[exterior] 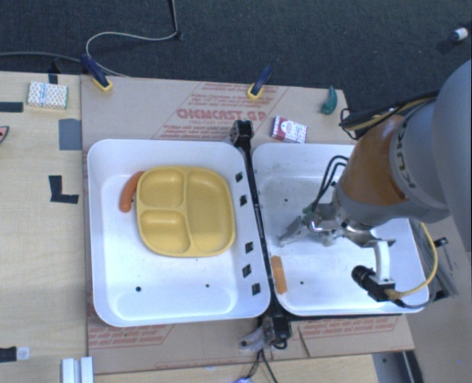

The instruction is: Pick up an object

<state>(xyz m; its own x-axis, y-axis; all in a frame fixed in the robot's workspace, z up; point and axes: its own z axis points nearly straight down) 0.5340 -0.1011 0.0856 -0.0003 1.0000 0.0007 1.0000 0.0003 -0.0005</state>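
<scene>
While the gripper (287, 234) is held with fingers apart and nothing between them, the orange stick (278, 274) is found just below it, lying lengthwise up-down against the right bin's (331, 303) left wall.

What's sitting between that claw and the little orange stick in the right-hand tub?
Nothing: in the camera view, only bare white tub floor separates the gripper from the orange stick by the right tub's left wall.

bins (172, 309): white plastic, smooth, slightly glossy | plate (186, 211): yellow plastic, matt, smooth | board (212, 114): brown cardboard, printed red, matt | table (28, 238): pale wood, smooth | floor (299, 22): dark carpet, rough | arm (447, 158): grey, smooth, satin
</scene>
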